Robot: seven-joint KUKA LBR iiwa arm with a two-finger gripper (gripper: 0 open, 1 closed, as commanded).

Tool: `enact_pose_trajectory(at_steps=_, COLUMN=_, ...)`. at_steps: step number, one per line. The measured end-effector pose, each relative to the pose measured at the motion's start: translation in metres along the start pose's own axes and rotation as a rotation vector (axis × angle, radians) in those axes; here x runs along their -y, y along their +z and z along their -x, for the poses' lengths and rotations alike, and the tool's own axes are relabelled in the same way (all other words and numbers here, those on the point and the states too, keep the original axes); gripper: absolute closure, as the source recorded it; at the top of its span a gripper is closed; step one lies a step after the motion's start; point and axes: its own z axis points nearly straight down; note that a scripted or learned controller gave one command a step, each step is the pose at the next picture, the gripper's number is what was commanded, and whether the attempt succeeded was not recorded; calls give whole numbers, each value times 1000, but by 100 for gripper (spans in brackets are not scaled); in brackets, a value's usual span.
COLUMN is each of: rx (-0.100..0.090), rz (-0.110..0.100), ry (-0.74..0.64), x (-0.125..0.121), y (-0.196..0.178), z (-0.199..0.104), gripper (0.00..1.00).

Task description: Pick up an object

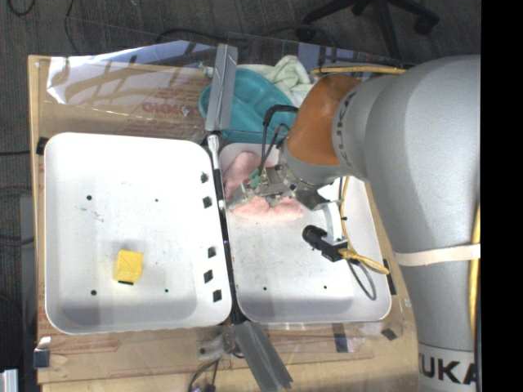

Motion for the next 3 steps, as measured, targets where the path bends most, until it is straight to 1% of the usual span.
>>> enact_pose_trajectory(at_steps=1, rx=1, rz=-4, ry=-3, x=0, y=-9, z=1, gripper=100)
enact_pose_trajectory(at_steps=2, rx=-1, rz=-10, ry=-6, x=1, y=-16, z=1, gripper=100)
enact_pose_trajectory(at_steps=3, rx=-1, rz=-6, ry=249, x=-57, y=-97, z=-18, gripper=100)
